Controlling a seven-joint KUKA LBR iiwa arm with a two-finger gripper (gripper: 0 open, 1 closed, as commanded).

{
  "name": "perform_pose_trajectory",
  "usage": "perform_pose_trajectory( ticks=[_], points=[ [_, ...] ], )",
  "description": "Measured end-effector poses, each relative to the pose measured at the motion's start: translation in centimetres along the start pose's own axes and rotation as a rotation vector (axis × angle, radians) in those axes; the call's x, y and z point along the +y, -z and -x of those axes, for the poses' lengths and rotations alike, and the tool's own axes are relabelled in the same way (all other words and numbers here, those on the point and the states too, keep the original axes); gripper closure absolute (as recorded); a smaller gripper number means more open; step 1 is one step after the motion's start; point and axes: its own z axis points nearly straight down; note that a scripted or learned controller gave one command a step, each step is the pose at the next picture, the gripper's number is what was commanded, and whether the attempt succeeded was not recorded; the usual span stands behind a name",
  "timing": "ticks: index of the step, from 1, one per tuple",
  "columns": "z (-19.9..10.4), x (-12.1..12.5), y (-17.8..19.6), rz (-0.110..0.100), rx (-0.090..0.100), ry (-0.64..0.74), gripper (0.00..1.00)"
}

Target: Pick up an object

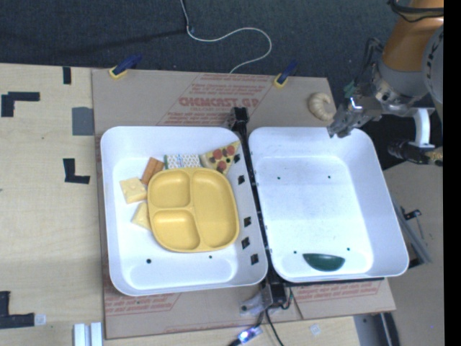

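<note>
Arm (pixel 414 42): we see it at the top right of the view, grey w/ an orange band, reaching in from the right.
Gripper (pixel 341 127): we place it at the far right corner of the right bin, approx. over the rim, just beside the tan lump.
Jaws: we cannot tell whether they are open or shut; the tip is dark and small in this view. We see nothing gripped.
Right bin (pixel 374 193): white, shallow. We note one item in it, the dark green piece.
Dark green piece (pixel 323 262): flat, rounded, lying near the bin's near wall, well apart from the gripper.
Left bin (pixel 115 193): white, touching the right bin along a black centre seam.
Yellow tray (pixel 193 209): w/ three compartments, sits mid-bin; we see it overlapping the smaller items round it.
Small items (pixel 134 189): pale squares and an orange-brown block at the tray's left; patterned pieces (pixel 220 155) at its far edge. Too small to identify further.
Tan lump (pixel 322 106): on the cardboard (pixel 180 99), outside both bins, near the right bin's far corner.
White cable (pixel 230 34): loops over the dark floor beyond the bench.
</note>
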Motion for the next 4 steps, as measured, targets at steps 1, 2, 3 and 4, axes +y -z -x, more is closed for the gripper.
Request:
perform_pose_trajectory(
  ticks=[1, 2, 3, 4],
  points=[
    [-4.8, -2.4, -1.0, -0.004, 0.0, 0.002, 1.0],
    [-9.1, -4.9, -1.9, -0.004, 0.0, 0.003, 1.0],
    [-13.7, -8.2, -2.5, -0.006, 0.0, 0.002, 1.0],
    [-17.7, -10.2, -2.0, -0.004, 0.001, 0.004, 1.0]
  ],
)
